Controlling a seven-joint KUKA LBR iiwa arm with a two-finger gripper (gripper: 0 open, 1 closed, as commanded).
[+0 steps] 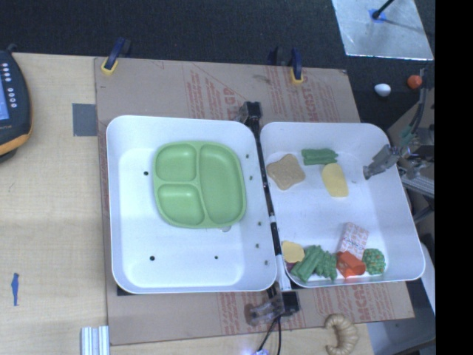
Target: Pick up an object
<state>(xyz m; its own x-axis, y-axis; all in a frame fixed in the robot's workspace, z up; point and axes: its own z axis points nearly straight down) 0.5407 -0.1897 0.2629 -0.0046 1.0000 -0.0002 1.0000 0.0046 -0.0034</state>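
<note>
The right bin (384,220) holds several toy foods: a tan bread slice (285,172), a green bean piece (319,156), a yellow piece (335,180), a small yellow-orange piece (293,251), a bunch of green beans (313,263), a red piece (349,264), a pink-and-white wafer (353,238) and a green broccoli (374,261). My gripper (375,166) reaches in at the bin's right rim, above and to the right of the yellow piece. Nothing shows between its fingers.
The left bin (126,198) carries a green three-compartment plate (199,184). A black and yellow pendant (11,102) lies at the far left of the bench. Clamps (295,69) hold the cardboard's far edge. A tan curled object (341,334) lies in front of the right bin.
</note>
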